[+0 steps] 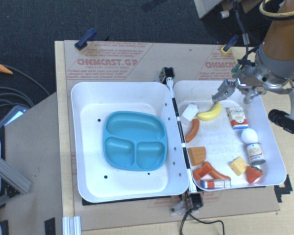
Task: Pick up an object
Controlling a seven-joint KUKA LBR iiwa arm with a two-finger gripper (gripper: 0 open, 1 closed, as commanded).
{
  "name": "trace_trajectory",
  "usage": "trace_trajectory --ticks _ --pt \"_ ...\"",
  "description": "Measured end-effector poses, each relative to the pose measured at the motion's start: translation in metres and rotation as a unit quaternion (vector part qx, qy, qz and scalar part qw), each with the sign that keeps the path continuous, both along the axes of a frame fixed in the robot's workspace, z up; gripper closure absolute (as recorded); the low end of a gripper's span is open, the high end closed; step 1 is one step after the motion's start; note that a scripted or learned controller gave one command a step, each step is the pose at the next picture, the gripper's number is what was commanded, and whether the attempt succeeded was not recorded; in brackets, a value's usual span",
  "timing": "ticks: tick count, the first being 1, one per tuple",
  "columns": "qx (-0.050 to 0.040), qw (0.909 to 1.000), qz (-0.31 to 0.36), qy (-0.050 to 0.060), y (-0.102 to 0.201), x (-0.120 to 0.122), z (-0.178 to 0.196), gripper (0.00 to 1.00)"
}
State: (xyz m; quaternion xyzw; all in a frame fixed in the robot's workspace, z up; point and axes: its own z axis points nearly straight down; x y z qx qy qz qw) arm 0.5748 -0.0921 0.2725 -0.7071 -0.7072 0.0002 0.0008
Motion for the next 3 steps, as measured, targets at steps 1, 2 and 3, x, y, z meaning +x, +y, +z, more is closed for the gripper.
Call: trace_trajectory --ticks 1,2,3 --pt "-0.0003 1.0000 -0.001 0.000 -0.038 0.039 -0.186 0.00" --pt "-0.0001 1.0000 -0.001 -0.001 -0.038 0.040 -0.176 1.00" --pt "0.0004 1.0000 0.000 0.001 0.022 -0.028 -0.088 1.00"
